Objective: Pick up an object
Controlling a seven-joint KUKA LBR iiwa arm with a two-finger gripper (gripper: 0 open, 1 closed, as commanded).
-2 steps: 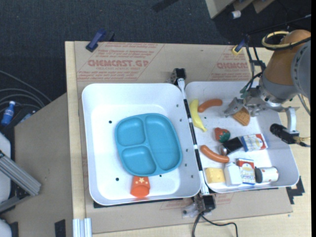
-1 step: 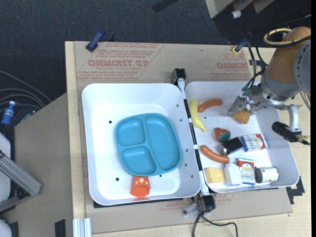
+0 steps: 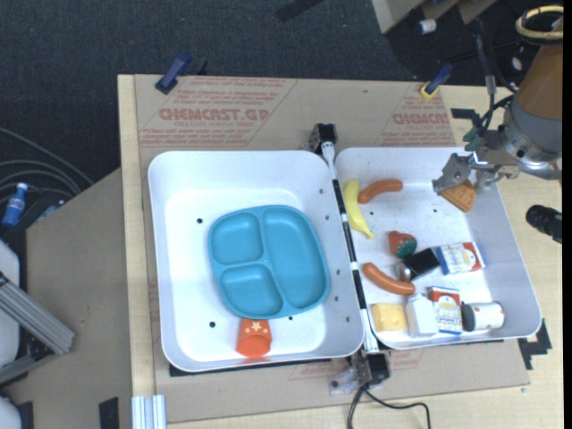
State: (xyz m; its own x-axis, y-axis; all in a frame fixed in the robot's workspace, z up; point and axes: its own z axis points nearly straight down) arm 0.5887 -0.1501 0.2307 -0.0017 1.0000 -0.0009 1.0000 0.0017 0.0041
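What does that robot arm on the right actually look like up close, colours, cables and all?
The arm comes in from the right as a rounded grey body with an orange-tan band above the wrist. Thin dark cables run down beside it. It ends in a small grey metal end effector with two short fingers. No markings are legible.

Arm [image 3: 541, 88] cut off by the frame's right edge at upper right. Gripper [image 3: 458, 179] covers part of an orange-brown wedge [image 3: 462, 197]; finger state indeterminate. Print on the cartons [image 3: 458, 259] at lower right too small to read. Cables [image 3: 27, 164] and a metal rail [image 3: 31, 315] run off the left edge.
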